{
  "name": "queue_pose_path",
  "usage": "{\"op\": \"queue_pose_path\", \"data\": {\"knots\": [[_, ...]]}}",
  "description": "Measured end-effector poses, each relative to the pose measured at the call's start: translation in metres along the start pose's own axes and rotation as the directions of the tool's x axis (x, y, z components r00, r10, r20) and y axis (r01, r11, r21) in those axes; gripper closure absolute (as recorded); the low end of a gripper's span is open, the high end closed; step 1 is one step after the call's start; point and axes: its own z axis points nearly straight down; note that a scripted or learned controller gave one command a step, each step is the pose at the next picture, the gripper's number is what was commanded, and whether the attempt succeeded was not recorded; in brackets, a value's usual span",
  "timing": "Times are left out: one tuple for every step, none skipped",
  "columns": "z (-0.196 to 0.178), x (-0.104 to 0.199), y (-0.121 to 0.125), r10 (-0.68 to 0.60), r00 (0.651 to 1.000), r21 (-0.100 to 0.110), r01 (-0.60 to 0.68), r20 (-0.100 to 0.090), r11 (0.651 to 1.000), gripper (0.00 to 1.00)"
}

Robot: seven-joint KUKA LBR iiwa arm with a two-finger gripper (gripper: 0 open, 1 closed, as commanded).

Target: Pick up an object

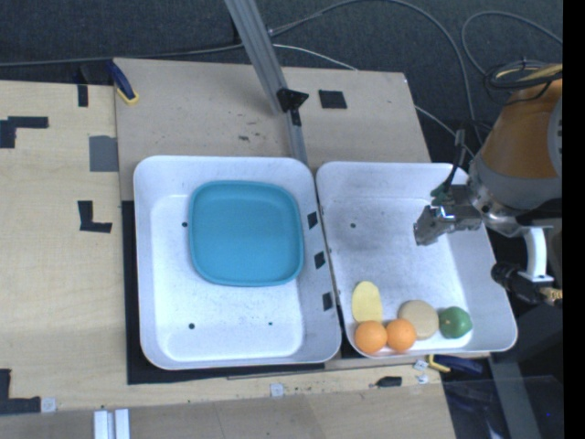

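Along the near edge of the right bin [384,199] lie small objects: a yellow piece [366,301], two orange balls [370,337] [400,335], a beige rounded piece [420,316] and a green ball [454,321]. My gripper [430,228] hangs over the right side of that bin, farther back than the objects and apart from them. Nothing shows between its fingers.
The left bin [164,327] holds a blue square plate [246,232]. A grey metal pole [265,58] slants up from between the bins. Cables lie on the dark floor behind the bench, and the arm's orange band [521,135] rises at the right.
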Motion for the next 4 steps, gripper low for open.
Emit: {"op": "queue_pose_path", "data": {"knots": [[-0.045, -0.006, 0.006, 0.001, 1.0, 0.001, -0.001, 0.0, 1.0, 1.0], [-0.076, -0.006, 0.006, 0.001, 1.0, 0.002, -0.001, 0.0, 1.0, 1.0], [-0.057, 0.049, 0.021, -0.003, 1.0, 0.006, 0.003, -0.002, 1.0, 1.0], [-0.041, 0.093, 0.035, -0.003, 1.0, 0.006, 0.003, -0.001, 1.0, 1.0]]}}
